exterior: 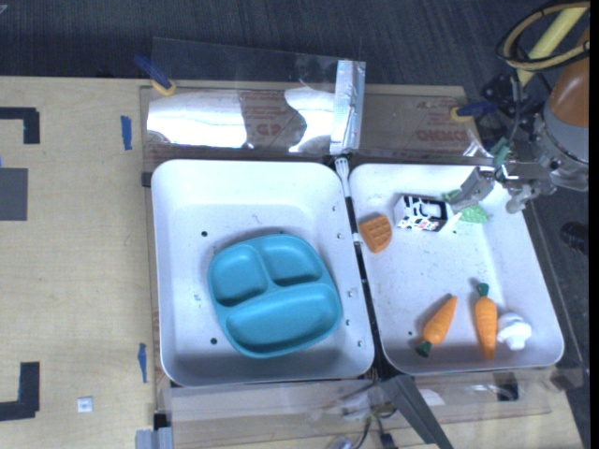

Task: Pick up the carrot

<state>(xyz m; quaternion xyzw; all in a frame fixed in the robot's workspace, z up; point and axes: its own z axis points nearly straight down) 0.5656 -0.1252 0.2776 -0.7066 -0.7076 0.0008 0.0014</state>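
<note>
Camera view: the gripper (494, 181) sits at the upper right corner of the right bin (543, 279), over the bin's far edge, and I cannot tell whether it is released or clenched; nothing shows between its tips. There are two carrots in that bin – one carrot (438, 322) lies tilted with its green stem toward the near wall, and a second carrot (485, 320) lies close beside it, nearly upright in the view, stem end up. Both are near the front of the bin, well apart from the gripper. Risks as I judge them: the two carrots lie near each other, so a descent aimed between them could catch neither or nudge both. A white object (512, 331) touches the second carrot's lower end and could get pinched along with it. The second carrot also sits near the right wall, so a finger might hit the rim. A black-and-white toy (421, 213), a green piece (473, 215) and an orange item (376, 233) lie closer to the gripper – a short reach might grab one of these instead. The left bin (178, 251) holds a blue divided plate (273, 293), out of the way.
</note>
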